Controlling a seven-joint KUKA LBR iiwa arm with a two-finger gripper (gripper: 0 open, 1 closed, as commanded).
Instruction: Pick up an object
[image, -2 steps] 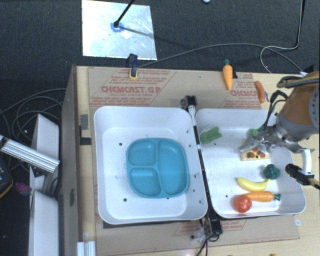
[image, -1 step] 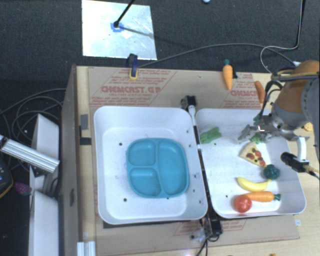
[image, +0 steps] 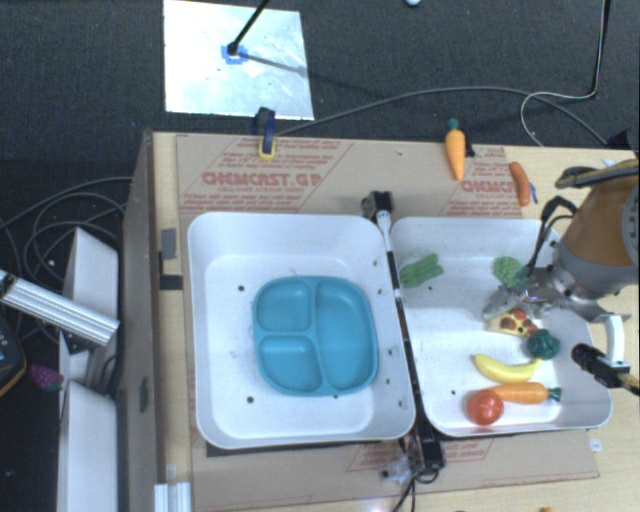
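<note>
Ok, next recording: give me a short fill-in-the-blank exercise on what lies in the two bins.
1. The left bin holds a divided plate coloured ____.
2. In the right bin, the banana lies just above a toy ____.
3. The red tomato sits at that carrot's ____ end.
4. The gripper is over the ____ bin.

Missing words: blue; carrot; left; right

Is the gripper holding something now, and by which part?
It cannot be told. The gripper is low in the right bin, just above the pizza slice, but nothing is seen between its fingers.
</note>
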